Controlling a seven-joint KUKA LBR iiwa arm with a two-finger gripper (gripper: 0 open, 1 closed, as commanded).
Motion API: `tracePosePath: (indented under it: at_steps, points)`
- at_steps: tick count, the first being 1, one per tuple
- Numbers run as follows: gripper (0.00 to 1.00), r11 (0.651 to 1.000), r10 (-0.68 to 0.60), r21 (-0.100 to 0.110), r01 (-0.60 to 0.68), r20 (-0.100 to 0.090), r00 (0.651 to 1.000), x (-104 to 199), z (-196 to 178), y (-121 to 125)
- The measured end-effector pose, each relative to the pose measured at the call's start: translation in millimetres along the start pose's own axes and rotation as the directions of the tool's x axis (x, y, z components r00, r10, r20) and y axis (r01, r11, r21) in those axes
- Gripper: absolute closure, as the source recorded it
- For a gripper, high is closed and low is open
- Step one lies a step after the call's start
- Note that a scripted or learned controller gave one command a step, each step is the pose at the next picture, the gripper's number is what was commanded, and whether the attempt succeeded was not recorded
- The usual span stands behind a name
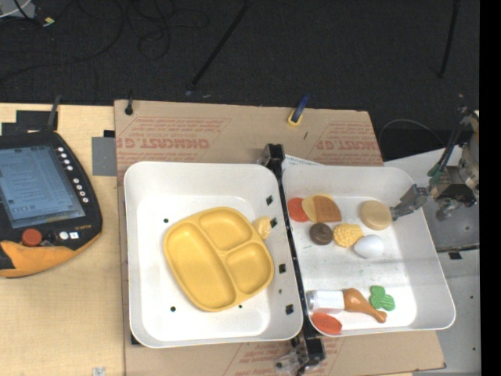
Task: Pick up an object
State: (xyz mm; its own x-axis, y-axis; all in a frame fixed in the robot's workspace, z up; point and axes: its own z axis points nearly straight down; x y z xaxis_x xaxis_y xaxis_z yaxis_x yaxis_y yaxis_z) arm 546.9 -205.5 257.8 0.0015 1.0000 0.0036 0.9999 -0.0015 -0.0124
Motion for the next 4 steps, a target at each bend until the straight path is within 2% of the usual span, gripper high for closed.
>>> tracePosePath:
  at_steps: [1, 2, 3, 4]
  points:
    - [0.0, 1.0, -0.002, -0.01, 0.002, 0.003, 1.0, -0.3, -5.9, 1.9]
    - [0.0, 1.0, -0.003, -0.006, 0.003, 0.002, 1.0, -5.0, 39.9, 1.4]
    - [0.0, 1.0, -0.002, -0.006, 0.002, 0.001, 1.0, 3.7, 85.7, 0.5]
    - [0.0, 1.0, -0.002, -0.005, 0.002, 0.001, 1.0, 4.5, 148.1, 6.2]
